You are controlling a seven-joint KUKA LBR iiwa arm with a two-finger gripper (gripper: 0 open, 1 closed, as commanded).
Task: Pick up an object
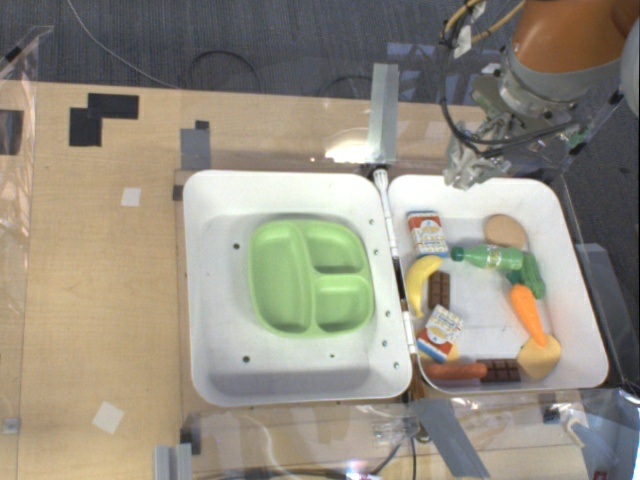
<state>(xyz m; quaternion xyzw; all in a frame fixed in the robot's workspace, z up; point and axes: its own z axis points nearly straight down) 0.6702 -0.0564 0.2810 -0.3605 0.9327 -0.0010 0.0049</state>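
My gripper hangs over the far rim of the right bin, under the orange band of the arm, with nothing seen between its fingers. Below it in that bin lie a red and white carton, a banana, a chocolate bar, a green bottle, a tan bread roll, a carrot, a second small carton, a sausage and a yellow wedge.
The left bin holds a green divided plate. A metal post rises between the bins at the back. Cables loop above the arm at top right. Bare wooden bench lies to the left.
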